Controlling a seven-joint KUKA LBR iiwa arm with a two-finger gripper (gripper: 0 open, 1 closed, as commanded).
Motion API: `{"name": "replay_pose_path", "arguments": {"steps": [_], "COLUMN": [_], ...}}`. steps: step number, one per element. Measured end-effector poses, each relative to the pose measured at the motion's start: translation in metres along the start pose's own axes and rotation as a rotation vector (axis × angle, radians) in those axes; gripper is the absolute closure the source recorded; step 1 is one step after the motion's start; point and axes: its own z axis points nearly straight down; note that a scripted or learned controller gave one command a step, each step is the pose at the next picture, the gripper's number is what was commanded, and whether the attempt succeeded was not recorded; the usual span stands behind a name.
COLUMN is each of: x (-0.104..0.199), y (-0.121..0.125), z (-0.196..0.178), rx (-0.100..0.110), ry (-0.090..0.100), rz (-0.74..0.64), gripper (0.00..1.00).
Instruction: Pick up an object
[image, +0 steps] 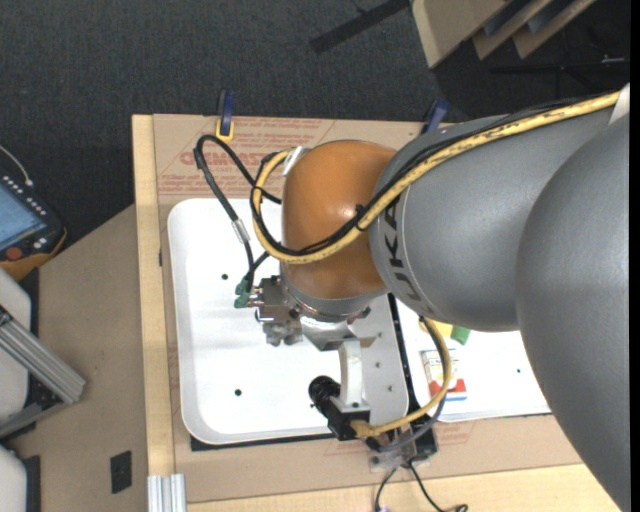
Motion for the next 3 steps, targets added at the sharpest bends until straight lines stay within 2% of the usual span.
{"name": "replay_pose_path", "arguments": {"steps": [1,2,3], "x": [-0.079,-0.077,-0.122], "y": [0.088,0.046,0.001], "z": [0.0,-0.142,-0.093], "rx": [-0.023,-0.034,-0.01], "ry": [0.003,0.013,0.007], "rz": [0.007,-0.004,0.001], "gripper": [1.0,1.0,1.0]}}
